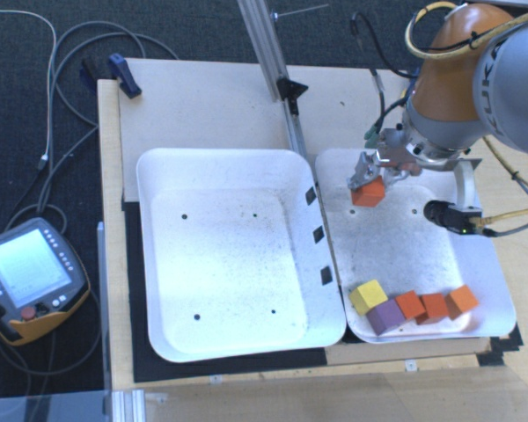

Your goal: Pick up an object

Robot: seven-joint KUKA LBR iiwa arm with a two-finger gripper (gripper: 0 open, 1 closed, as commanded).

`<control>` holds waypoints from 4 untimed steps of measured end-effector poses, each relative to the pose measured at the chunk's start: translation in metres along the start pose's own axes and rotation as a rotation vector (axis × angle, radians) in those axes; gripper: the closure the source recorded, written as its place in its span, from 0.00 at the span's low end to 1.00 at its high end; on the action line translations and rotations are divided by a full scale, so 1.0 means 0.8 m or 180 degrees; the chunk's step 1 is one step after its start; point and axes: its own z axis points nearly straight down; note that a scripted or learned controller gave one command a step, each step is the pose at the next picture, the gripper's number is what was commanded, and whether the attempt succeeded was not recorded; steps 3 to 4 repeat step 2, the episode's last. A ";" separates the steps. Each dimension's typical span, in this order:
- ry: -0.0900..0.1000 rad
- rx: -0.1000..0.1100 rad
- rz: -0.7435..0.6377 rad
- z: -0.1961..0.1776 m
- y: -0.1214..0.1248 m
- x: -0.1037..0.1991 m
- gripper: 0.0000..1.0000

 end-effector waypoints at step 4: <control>0.0001 0.0057 0.0016 0.006 -0.096 0.127 1.00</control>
